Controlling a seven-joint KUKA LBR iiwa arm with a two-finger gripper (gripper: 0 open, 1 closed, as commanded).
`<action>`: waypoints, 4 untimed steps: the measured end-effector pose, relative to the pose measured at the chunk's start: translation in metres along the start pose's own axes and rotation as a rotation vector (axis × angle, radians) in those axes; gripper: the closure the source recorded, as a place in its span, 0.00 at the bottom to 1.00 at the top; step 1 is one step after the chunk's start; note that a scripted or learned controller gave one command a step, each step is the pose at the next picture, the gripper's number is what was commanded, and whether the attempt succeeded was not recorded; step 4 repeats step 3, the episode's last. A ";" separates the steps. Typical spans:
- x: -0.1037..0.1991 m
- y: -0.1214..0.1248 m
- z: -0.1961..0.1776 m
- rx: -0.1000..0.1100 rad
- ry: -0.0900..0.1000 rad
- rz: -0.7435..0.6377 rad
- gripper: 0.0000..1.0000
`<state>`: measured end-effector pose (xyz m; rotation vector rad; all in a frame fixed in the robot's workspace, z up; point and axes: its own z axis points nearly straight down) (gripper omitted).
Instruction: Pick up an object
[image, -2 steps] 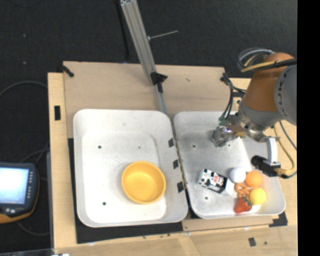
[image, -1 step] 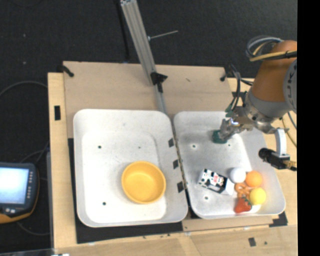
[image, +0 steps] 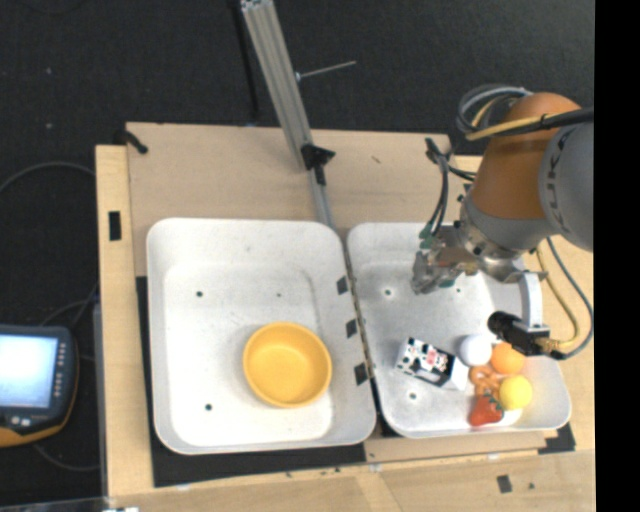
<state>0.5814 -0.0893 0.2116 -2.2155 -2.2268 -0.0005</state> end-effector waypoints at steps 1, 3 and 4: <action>0.045 -0.003 0.000 0.000 0.001 -0.002 1.00; 0.142 -0.009 -0.011 0.000 0.002 -0.003 1.00; 0.142 -0.009 -0.011 0.000 0.002 -0.003 1.00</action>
